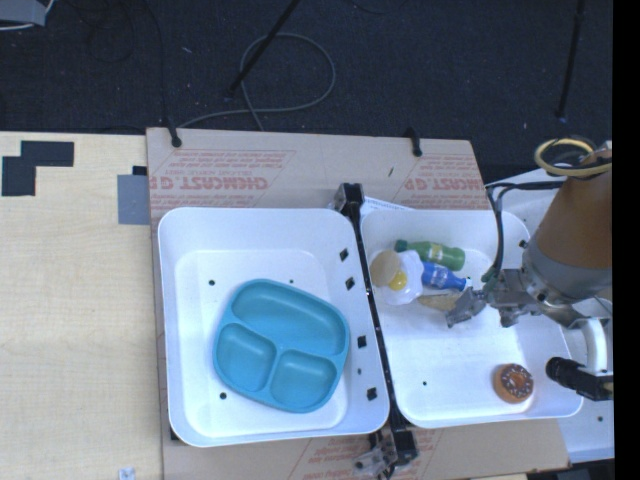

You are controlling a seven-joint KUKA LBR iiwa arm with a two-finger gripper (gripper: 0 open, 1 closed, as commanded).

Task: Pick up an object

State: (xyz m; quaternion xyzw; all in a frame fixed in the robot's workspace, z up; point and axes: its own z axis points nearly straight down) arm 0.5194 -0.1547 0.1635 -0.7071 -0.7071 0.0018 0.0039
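Nothing has been lifted yet. The gripper (466,311) is lowered into the right bin (450,398) just beside a cluster of bottles (430,263); whether its fingers are apart cannot be told. A doughnut (515,382) lies nearer, untouched. A grasp remains to be made.

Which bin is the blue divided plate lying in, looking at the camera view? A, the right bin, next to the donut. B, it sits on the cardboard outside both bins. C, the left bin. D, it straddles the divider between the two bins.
C: the blue divided plate lies flat inside the left bin, while the donut is over in the right bin.
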